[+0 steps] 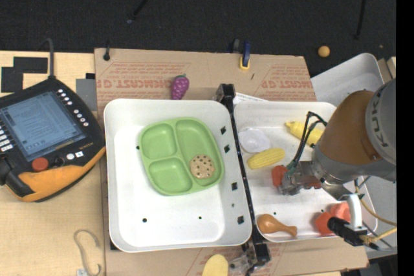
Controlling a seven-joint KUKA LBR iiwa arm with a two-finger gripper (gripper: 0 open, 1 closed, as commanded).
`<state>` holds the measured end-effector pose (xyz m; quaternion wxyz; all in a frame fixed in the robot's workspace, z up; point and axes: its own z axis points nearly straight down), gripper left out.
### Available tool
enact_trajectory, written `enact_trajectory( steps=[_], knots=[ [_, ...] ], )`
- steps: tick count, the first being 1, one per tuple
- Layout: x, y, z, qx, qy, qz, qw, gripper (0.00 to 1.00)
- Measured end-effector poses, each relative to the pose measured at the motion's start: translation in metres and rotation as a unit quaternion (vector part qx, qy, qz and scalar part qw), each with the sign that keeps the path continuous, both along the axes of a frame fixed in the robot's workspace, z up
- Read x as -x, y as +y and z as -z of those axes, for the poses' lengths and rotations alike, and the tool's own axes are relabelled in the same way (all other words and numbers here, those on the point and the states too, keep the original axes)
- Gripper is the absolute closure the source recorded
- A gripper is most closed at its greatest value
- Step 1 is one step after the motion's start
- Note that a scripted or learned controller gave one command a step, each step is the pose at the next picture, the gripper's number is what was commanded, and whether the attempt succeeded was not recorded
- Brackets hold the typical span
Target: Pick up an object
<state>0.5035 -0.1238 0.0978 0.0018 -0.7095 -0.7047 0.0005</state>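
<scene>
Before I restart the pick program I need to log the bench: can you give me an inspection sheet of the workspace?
Surface: two white bins side by side, left bin and right bin, on cardboard.
Job's things: right bin holds a corn cob, a yellow toy, a clear lid, a red piece, a drumstick and an orange piece.
Clutter: green divided plate in the left bin, with a cookie in its right compartment; purple toy on the cardboard.
Gripper: low in the right bin beside the red piece; jaws hidden.
Cables: black cable on the arm.
Surroundings: control tablet at left.
</scene>
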Motion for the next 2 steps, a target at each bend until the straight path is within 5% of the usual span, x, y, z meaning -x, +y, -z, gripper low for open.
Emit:
enact_trajectory(
  steps=[2],
  knots=[
    [-0.001, 0.003, -0.115, 0.0012, -0.003, -0.003, 1.0000, 1.00]
  ],
)
